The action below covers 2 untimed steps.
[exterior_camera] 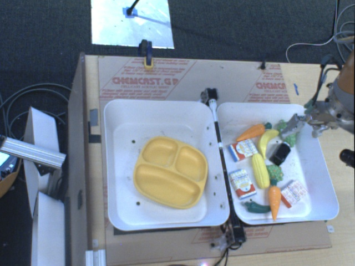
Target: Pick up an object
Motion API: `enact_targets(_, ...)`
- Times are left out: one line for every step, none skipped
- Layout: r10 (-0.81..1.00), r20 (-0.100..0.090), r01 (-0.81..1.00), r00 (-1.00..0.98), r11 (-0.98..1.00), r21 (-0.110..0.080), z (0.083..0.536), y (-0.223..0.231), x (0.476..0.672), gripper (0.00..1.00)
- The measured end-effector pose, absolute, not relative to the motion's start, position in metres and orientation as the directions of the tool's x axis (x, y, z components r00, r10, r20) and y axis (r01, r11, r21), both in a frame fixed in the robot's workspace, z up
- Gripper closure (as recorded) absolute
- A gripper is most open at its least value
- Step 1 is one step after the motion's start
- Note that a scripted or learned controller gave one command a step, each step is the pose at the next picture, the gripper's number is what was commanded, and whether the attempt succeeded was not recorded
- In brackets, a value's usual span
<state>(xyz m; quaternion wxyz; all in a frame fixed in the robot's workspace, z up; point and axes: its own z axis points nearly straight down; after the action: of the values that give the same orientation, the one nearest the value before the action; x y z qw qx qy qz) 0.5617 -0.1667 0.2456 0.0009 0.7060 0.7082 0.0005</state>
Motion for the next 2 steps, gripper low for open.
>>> enact_targets(1.000, 0.003, 1.000, -0.008, 0.008, -0.006, 0.147, -0.126, 0.571, 0.00)
enact_targets(1.000, -0.002, 1.000, -0.004, 0.004, 0.010, 0.098, -0.125, 0.544, 0.00)
